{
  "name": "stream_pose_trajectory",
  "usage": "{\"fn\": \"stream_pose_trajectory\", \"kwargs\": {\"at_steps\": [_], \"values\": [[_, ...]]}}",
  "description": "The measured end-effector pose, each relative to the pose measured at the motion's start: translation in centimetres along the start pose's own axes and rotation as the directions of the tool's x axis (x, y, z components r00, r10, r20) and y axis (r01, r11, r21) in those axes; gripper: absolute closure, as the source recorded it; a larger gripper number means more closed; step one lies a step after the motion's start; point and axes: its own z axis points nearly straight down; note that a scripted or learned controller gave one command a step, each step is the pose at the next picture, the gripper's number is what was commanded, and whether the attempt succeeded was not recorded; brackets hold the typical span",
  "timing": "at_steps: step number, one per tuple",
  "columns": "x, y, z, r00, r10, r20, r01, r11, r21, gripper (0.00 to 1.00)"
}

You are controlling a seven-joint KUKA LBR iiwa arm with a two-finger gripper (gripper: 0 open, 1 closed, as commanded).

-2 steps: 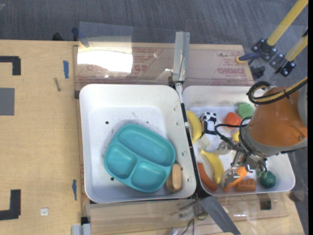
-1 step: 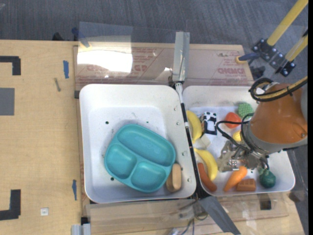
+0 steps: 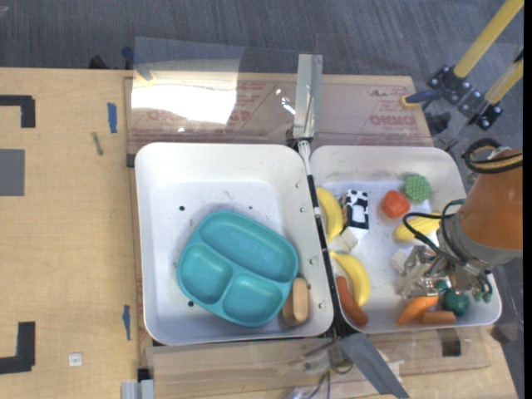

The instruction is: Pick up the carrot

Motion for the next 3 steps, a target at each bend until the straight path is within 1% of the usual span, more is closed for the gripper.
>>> {"fn": "stream_pose_trajectory", "kwargs": {"at_steps": [1,2,3], "values": [[-0.4,0.3,-0.2,1.0,-0.005,0.009,0.005,1.0,-0.001,0.0],[-14.7,5.4,-1.4,0.996,-0.092,0.004,0.092,0.996,-0.004,0.0],[-7.9,2.7,-8.8,0.996,-0.089,0.005,0.089,0.996,0.001,0.0]]}}
